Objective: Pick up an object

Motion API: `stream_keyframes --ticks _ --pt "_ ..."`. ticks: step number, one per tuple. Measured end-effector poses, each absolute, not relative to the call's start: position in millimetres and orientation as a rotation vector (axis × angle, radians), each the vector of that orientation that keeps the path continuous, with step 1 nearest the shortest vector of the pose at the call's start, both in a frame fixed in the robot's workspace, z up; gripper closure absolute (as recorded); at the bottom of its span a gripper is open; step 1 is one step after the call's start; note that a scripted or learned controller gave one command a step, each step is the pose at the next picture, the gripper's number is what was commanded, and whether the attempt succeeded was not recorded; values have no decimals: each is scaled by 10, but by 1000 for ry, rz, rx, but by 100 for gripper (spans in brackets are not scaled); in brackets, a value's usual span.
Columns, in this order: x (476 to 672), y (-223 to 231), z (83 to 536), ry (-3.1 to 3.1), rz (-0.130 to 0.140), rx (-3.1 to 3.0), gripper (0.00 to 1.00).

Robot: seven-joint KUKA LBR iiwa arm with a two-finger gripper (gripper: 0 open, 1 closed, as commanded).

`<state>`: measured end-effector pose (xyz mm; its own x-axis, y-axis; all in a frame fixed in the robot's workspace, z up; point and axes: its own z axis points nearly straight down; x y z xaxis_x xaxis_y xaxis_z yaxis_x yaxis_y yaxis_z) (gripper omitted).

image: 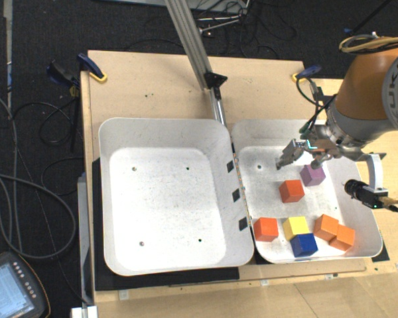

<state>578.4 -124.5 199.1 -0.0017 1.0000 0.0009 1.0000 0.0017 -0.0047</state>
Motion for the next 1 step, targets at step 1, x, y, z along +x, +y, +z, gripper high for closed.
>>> stream_keyframes --ticks 1 --pt "5794 -1247 2015 -2222 0 -2221 0"
